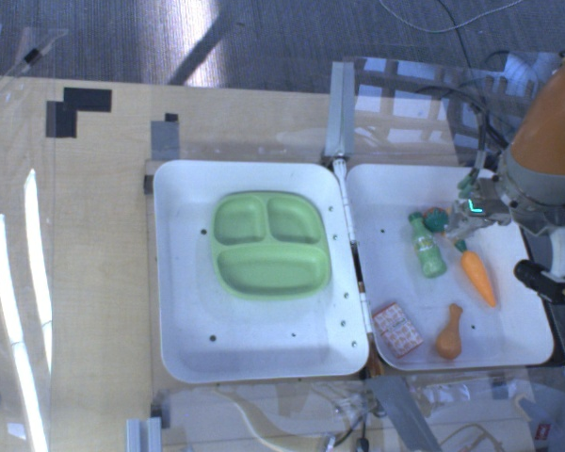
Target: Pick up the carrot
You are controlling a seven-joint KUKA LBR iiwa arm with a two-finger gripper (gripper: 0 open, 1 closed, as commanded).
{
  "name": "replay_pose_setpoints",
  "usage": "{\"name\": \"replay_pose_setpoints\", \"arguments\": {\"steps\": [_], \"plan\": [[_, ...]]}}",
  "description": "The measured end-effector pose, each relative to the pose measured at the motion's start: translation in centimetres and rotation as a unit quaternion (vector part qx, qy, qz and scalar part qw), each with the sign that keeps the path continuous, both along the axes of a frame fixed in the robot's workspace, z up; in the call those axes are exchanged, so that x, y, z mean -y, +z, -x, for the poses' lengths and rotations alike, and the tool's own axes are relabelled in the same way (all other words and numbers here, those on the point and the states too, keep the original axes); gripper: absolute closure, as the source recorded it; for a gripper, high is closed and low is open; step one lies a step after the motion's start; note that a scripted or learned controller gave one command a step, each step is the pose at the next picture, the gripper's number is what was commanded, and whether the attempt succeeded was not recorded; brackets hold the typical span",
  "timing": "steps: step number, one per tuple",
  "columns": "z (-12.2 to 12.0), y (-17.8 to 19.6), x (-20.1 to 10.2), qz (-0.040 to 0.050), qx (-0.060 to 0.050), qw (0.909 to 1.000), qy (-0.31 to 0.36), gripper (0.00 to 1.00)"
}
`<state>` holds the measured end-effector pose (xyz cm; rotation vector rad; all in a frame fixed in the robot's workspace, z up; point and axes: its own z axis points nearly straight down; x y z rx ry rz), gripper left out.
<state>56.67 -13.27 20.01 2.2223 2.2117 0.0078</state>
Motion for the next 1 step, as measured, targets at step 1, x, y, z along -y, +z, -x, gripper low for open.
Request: {"name": "replay_pose_setpoints", "arguments": {"steps": [1], "plan": [[3.11, 0.49, 2.99, 0.0013, 0.0, 0.9945, 0.105, 1.0]]}}
